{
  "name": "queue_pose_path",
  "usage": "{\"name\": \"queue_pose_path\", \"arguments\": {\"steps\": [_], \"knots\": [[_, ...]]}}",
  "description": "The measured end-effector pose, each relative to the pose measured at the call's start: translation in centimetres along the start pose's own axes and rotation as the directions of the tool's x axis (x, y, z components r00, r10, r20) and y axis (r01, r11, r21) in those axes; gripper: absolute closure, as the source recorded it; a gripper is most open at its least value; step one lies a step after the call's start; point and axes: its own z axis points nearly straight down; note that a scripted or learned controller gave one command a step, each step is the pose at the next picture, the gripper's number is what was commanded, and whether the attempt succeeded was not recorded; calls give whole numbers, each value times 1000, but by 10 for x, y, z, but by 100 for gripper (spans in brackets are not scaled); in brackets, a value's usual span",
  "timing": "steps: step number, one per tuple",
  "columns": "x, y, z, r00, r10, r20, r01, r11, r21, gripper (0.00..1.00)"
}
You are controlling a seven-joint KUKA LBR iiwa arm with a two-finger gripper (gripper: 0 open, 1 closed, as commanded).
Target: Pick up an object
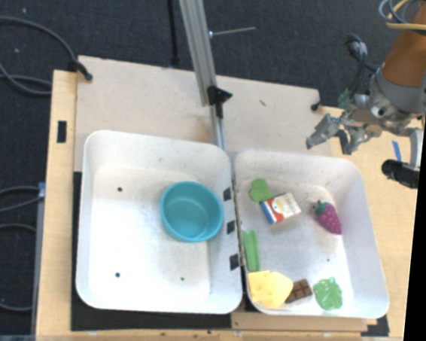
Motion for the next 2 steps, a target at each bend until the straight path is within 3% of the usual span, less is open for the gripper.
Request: {"name": "queue_pose_path", "arguments": {"steps": [1, 2], "knots": [[-1, 0, 0, 1000, 0, 2, 0, 1000, 1, 0], [-2, -7, 62, 1000, 3, 0, -3, 1000, 6, 0]]}}
